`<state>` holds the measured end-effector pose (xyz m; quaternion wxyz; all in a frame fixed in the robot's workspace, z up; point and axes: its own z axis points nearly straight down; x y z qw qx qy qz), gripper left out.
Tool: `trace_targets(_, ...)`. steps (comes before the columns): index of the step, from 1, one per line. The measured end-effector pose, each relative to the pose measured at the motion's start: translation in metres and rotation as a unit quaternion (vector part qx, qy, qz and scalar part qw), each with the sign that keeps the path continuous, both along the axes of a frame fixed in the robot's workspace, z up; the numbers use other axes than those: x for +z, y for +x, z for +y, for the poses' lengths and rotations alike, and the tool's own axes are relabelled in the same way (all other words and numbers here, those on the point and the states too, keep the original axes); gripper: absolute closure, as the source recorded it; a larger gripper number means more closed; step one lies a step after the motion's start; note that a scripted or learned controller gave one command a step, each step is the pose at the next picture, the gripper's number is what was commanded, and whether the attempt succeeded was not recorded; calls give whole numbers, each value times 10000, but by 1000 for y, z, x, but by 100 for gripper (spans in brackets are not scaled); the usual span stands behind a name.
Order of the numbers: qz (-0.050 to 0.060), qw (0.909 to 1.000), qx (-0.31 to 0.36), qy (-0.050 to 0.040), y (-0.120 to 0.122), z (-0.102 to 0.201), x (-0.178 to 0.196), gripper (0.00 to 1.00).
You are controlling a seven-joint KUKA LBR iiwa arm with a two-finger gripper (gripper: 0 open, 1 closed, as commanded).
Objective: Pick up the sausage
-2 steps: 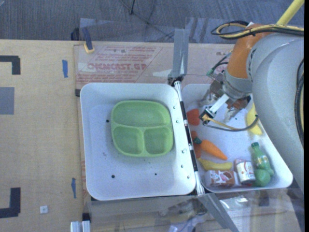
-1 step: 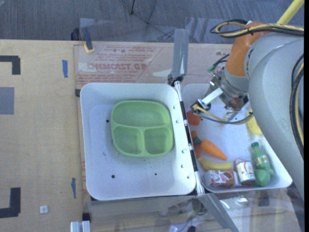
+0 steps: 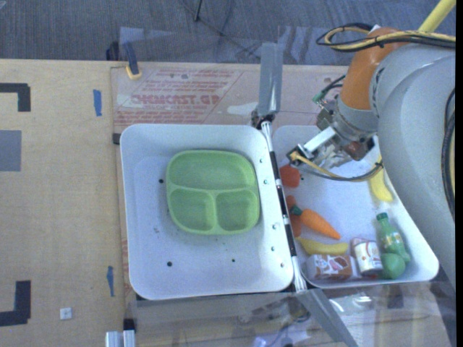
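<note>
Surface: tan wooden bench (image 3: pixel 58 215), marked with black corner brackets and strips of blue tape. Brown printed cardboard sheet (image 3: pixel 181 96) under the rear of the bins. Beyond the bench, grey carpeted floor (image 3: pixel 72 13) with dark cables.

Counts:
- Two shallow white plastic bins, left bin (image 3: pixel 145 266) and right bin (image 3: pixel 419 262), side by side.
- In left bin: one green three-compartment plastic plate (image 3: pixel 213 190).
- In right bin:
  - one round red piece (image 3: pixel 289 176)
  - one orange toy carrot (image 3: pixel 317 223)
  - one curved yellow piece (image 3: pixel 323 246) near the front
  - one yellow piece (image 3: pixel 380 186) at the right wall
  - one red-and-white can (image 3: pixel 367 257)
  - one green bottle (image 3: pixel 389 238)
  - one reddish-brown toy sausage (image 3: pixel 294 219), along the left wall, just beside the carrot; small and indistinct

Two-finger gripper (image 3: pixel 336 157) over the rear of right bin, apart from the sausage. Jaw state not discernible.
</note>
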<state>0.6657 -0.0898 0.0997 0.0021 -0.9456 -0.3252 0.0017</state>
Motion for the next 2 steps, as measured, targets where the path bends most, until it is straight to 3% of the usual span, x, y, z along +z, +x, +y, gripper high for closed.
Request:
trace_targets(1,38,10000,-6,3,-2,-1,-1,0)
trace_targets(2,-20,9740,-2265,-14,-19,-53,-12,0)
